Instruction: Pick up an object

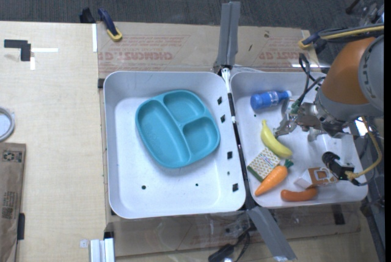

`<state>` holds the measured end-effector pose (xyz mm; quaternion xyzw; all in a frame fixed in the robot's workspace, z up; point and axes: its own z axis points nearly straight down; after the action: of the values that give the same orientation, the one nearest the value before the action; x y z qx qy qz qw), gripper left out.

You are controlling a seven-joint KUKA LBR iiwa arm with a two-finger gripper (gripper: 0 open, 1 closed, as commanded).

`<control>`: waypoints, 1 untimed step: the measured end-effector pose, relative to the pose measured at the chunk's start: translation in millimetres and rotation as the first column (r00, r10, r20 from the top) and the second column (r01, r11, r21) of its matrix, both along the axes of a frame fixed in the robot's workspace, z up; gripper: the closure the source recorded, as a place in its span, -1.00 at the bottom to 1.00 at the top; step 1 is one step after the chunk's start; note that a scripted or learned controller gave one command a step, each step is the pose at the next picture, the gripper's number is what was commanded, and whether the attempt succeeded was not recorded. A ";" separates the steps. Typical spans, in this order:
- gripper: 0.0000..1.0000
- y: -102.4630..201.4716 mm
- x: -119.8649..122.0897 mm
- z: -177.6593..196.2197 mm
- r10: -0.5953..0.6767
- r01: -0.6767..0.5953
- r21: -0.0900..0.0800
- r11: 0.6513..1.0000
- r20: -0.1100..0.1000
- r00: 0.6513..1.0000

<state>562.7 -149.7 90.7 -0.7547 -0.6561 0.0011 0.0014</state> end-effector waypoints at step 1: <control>1.00 -0.6 -0.2 8.5 -0.002 0.002 0.000 1.000 -0.002 1.000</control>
<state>562.4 -150.4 99.2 -0.7553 -0.6554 0.0018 0.0021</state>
